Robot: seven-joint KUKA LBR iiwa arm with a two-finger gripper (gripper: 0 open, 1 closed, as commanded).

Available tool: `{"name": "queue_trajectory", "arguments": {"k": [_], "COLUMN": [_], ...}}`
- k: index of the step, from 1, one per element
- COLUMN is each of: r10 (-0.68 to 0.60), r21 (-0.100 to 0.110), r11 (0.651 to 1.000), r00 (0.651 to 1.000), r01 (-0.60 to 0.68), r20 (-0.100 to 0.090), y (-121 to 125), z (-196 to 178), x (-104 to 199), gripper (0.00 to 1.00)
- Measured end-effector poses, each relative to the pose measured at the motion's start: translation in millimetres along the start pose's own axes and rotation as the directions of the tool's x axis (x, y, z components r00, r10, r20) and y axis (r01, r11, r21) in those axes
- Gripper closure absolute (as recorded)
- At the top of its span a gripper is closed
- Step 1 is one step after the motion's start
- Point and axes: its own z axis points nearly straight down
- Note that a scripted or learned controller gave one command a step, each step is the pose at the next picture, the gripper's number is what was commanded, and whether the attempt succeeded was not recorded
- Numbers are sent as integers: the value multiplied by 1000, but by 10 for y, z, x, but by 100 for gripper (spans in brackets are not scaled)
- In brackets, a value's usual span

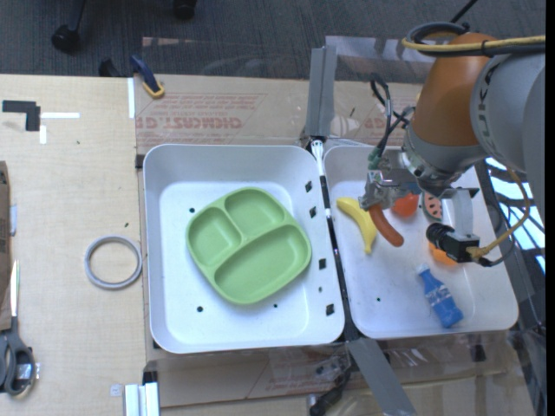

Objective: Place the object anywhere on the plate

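Right now gripper point(375, 196) is hanging over banana point(362, 221) and red sausage point(388, 230), right of centre; grip state impossible to tell. Green plate point(250, 245) is sitting centre-frame.

Two white bins: the left bin point(160, 258) holds one green divided plate point(250, 245); the right bin point(390, 310) holds one banana point(360, 221), one red sausage point(388, 230) and one blue bottle point(440, 297) (lying flat).

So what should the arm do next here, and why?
Probably lower the gripper a little onto a toy in the right bin and close on it. It hangs over the banana and the hot dog, with nothing seen between its fingers, and the green plate in the left bin has no object on it.
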Motion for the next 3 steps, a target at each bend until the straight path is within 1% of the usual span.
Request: {"name": "queue_trajectory", "arguments": {"k": [1,2,3], "r10": [3,3,2], "r21": [1,1,1], "r11": [1000,1000,1000], "r00": [1000,1000,1000], "r01": [-3,-3,-2], "r20": [-1,0,0], "y": [-544,-203,-203], "z": [4,6,5], "x": [829,1378,1377], "gripper": [100,100,0]}}
